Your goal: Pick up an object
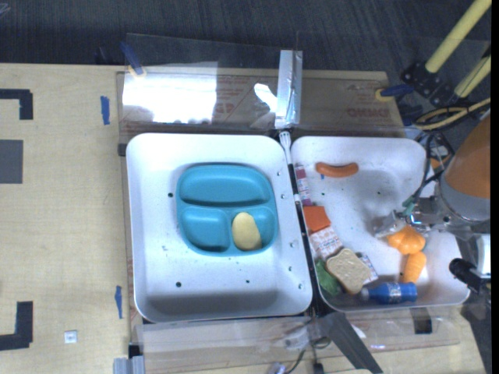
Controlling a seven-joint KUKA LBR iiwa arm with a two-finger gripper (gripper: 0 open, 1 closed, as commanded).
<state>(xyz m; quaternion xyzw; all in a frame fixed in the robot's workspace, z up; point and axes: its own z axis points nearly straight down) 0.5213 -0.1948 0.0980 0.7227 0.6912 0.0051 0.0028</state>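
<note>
My gripper (399, 220) reaches in from the right and hangs low over the right bin (366, 156), right above a round orange piece (407, 241). Just below that piece lies a carrot-like orange piece (414, 266). A sausage (337, 169) rests near the bin's far wall. A slice of brown bread (348, 269) and a blue bottle (392, 291) lie along the near side. Flat packets (318, 223) and something green (326, 280) line the bin's left wall.
The left bin (148, 232) holds a blue divided tray (204, 201) with a yellow, potato-like piece (246, 231) in its near right compartment. The arm's orange band (474, 166) looms over the right bin's right edge. Cables and yellow bars sit at the far right.
</note>
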